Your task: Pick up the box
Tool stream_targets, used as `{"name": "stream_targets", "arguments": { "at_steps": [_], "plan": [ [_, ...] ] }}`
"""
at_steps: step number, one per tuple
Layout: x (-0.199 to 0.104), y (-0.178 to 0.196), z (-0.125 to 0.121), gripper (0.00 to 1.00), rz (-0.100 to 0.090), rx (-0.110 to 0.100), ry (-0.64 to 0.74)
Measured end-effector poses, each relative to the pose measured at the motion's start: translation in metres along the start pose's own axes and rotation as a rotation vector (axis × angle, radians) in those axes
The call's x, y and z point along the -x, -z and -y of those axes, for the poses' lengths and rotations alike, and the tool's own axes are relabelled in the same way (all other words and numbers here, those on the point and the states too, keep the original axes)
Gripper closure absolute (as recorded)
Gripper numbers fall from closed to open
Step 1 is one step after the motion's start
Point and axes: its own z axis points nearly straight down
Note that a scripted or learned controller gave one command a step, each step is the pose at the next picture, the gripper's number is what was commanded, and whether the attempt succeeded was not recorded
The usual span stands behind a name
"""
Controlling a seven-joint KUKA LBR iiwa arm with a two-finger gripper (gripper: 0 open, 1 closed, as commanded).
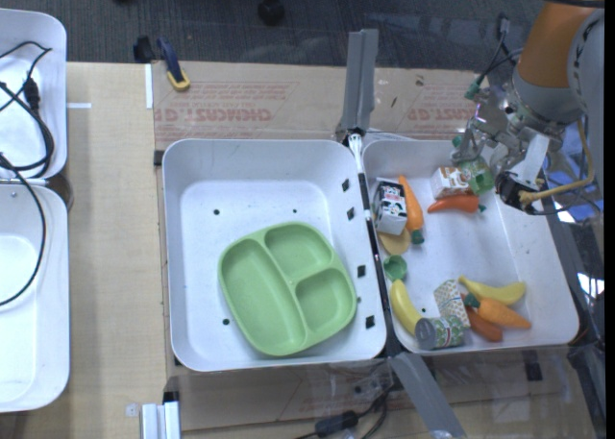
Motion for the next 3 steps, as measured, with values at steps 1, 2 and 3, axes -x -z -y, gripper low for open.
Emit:
{"name": "stream_targets", "arguments": {
  "at_steps": [1,2,3],
  "plan": [
    [0.0,0.005,0.0,1.0,0.005,-0.005,0.004],
    [-0.062,0.025,0.004,1.0,0.001,-0.001,-0.331],
    [-0.062,0.025,0.004,0.0,0.001,-0.002,-0.332]
  ]
}}
